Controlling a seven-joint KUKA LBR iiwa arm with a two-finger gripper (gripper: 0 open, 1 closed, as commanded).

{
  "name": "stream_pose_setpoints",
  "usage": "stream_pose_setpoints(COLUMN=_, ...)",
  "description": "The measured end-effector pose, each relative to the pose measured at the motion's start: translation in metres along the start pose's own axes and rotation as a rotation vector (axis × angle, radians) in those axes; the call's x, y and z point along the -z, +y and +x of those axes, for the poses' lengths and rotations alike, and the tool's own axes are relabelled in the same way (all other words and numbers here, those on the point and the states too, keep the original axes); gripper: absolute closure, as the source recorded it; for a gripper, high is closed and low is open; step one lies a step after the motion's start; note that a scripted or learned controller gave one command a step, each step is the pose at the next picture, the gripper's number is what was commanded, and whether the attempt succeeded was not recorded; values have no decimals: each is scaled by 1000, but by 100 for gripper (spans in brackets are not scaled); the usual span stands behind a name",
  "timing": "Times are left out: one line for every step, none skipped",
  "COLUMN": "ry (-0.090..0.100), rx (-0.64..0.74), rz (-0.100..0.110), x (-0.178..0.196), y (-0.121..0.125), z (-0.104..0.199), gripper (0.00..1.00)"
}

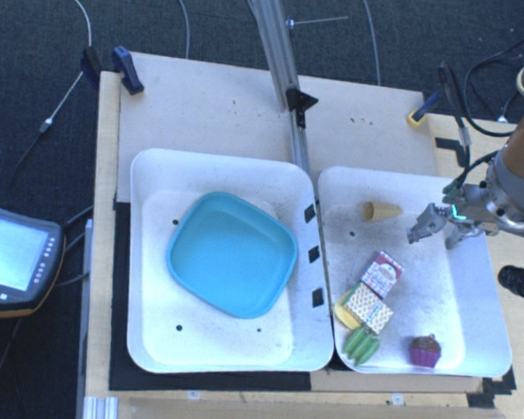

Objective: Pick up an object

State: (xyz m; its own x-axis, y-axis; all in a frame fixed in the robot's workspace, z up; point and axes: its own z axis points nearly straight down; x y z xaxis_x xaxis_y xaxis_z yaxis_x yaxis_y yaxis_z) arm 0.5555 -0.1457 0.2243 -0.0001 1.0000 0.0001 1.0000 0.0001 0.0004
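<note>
Gripper (437, 230): hanging over the right bin (475, 298), upper part, fingers spread apart, gripping nothing. Cone (382, 211): lying just to its left. Carton (380, 275), cracker box (368, 306), green pods (360, 345), purple cupcake (425, 349): sitting lower down. Blue plate (232, 254): resting in the left bin (154, 184)

No legible text, printed pattern on the small carton (380, 276) in the right bin (475, 298) too small to read, lit screen of the handheld pendant (8, 258) showed no decipherable characters
</note>
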Motion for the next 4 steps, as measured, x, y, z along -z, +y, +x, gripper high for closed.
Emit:
stream_pose_setpoints(ry=0, rx=0, rz=0, x=0, y=0, z=0, gripper=0)
stream_pose_setpoints(ry=1, rx=0, rz=5, x=-60, y=-5, z=-6, gripper=0)
stream_pose_setpoints(ry=1, rx=1, rz=5, x=-111, y=-13, z=1, gripper=0)
stream_pose_setpoints(ry=0, rx=0, rz=-2, x=-128, y=-12, z=2, gripper=0)
